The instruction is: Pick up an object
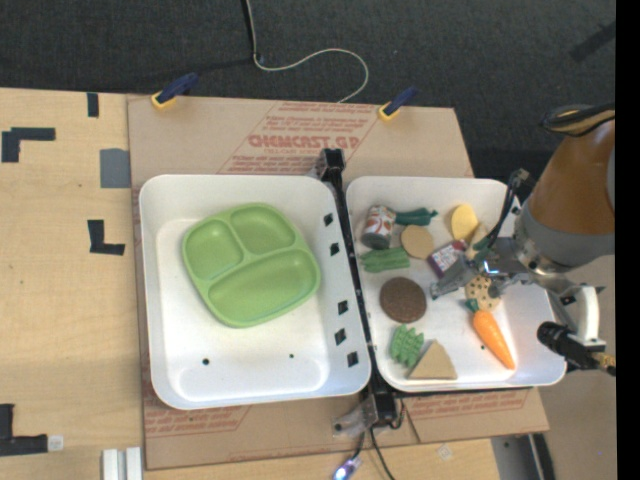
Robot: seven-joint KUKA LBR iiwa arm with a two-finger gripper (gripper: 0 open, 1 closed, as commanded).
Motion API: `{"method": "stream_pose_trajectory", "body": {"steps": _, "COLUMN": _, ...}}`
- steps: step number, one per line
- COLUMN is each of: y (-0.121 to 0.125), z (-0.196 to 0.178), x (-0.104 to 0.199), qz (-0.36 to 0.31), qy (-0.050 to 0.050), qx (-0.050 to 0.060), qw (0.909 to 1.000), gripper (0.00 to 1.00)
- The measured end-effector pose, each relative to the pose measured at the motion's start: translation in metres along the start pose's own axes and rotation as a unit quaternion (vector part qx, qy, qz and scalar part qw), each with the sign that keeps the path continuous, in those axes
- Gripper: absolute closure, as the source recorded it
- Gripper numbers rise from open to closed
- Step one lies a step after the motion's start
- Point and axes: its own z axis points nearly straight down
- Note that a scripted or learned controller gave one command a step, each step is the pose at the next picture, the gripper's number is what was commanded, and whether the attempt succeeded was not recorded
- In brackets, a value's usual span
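The hand [478,280] hung low in the right bin [440,183], at about 3 o'clock from the brown cookie [403,298]. Whether it was open couldn't be told. The carrot [493,337] lay just below, at 6. Best way: drop straight down, squeeze slow, lift w/o bumping other toys.

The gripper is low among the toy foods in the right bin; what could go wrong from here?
The gripper sits amid crowded items: the purple packet, the yellow piece and the orange toy carrot lie close, so it might nudge neighbours or close on two at once. The carrot lies near the right white bin's edge; a bump could push it against the wall.
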Motion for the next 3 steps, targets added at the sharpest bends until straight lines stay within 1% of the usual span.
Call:
{"method": "stream_pose_trajectory", "body": {"steps": 1, "y": 0.001, "z": 0.113, "x": 0.049, "qz": -0.001, "qy": -0.001, "qx": 0.001, "qw": 1.0000, "gripper": 0.00}}
{"method": "stream_pose_trajectory", "body": {"steps": 2, "y": 0.001, "z": 0.100, "x": 0.046, "qz": 0.001, "qy": 0.000, "qx": 0.001, "qw": 1.0000, "gripper": 1.00}}
{"method": "stream_pose_trajectory", "body": {"steps": 3, "y": -0.022, "z": 0.005, "x": 0.160, "qz": -0.005, "qy": 0.001, "qx": -0.002, "qw": 1.0000, "gripper": 1.00}}
